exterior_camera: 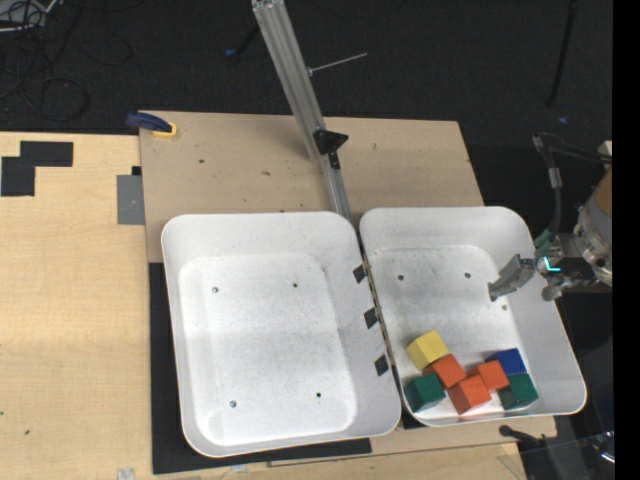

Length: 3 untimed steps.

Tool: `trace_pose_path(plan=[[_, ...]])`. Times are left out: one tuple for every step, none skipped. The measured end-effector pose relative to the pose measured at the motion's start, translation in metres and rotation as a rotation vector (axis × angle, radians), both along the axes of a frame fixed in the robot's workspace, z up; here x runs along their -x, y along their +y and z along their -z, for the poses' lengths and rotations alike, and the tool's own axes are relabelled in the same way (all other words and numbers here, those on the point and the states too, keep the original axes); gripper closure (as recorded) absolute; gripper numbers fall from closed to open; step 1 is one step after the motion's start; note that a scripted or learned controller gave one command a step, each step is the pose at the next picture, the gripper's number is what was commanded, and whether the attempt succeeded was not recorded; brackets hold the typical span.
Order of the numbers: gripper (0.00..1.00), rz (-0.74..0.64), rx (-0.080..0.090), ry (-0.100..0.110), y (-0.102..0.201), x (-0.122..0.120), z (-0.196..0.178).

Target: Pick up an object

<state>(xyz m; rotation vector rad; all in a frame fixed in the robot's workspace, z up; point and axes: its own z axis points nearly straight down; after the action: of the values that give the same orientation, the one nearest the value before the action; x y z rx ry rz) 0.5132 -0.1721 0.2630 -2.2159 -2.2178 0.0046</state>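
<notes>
Though partly cropped, end effector (528,280) over right bin (470,230).

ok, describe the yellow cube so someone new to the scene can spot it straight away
Look in the right-hand shallow white bin, at the cluster of small coloured blocks in its near corner. The yellow cube sits at the cluster's upper-left edge, just above an orange block and a dark green block. It is the only yellow piece; the rest are orange, green or blue.

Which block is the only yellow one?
The yellow block, at the top left of the pile in the right bin. The other blocks are orange, green and blue.
</notes>
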Motion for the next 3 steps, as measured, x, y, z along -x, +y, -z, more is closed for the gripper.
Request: trace_pose_path(plan=[[0.00,0.003,0.001,-0.004,-0.001,0.000,-0.002],[0.00,0.001,0.000,0.001,-0.001,0.002,0.042],[0.00,0.002,-0.001,0.004,0.001,0.010,0.104]])
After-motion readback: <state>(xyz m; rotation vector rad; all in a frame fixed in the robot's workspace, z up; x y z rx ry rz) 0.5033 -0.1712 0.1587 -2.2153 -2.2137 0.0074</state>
